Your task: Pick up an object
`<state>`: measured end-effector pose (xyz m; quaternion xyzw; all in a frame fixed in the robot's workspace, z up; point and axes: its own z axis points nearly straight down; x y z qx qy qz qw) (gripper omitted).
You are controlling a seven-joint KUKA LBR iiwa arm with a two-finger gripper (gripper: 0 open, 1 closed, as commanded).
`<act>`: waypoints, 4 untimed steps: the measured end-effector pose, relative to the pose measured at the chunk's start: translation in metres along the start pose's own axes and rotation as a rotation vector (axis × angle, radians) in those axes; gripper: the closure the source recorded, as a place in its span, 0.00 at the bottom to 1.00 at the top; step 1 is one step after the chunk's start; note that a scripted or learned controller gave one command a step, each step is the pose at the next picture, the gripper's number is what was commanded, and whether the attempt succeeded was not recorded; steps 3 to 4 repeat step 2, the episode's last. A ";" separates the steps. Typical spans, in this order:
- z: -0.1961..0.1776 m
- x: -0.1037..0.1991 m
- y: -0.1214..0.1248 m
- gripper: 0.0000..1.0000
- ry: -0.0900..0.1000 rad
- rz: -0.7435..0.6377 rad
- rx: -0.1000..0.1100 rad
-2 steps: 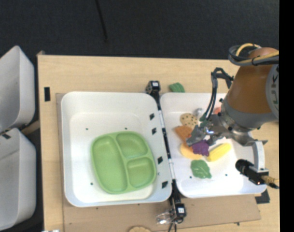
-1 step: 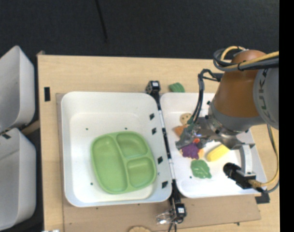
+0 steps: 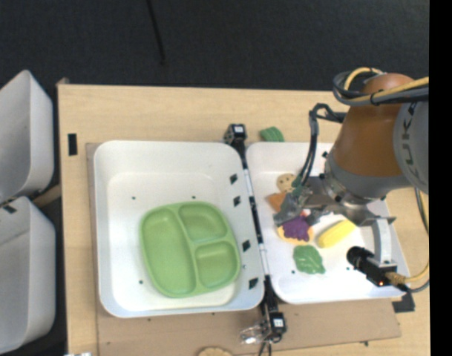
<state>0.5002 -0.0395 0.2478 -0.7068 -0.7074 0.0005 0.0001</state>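
Note:
In the right bin [image 3: 285, 291] lie a purple toy [image 3: 295, 231], a yellow piece [image 3: 335, 233], a green piece [image 3: 309, 259], an orange piece [image 3: 276, 199] and a tan cookie-like piece [image 3: 286, 181]. My gripper [image 3: 291, 208] reaches down from the orange-banded wrist [image 3: 370, 136] and hovers just above the purple toy, beside the orange piece. Its grey fingers are blurred against the toys.
The left bin [image 3: 118, 176] holds a green divided tray [image 3: 190, 248]. A small green object [image 3: 271, 134] rests on the bench behind the right bin. Black clips [image 3: 234, 133] sit along the divider between the bins. Cables hang off the arm at the right.

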 end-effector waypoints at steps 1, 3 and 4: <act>0.018 -0.001 -0.003 1.00 -0.001 0.003 0.004; 0.008 -0.004 -0.003 1.00 0.000 0.004 0.001; 0.008 -0.004 -0.003 1.00 0.000 0.004 0.001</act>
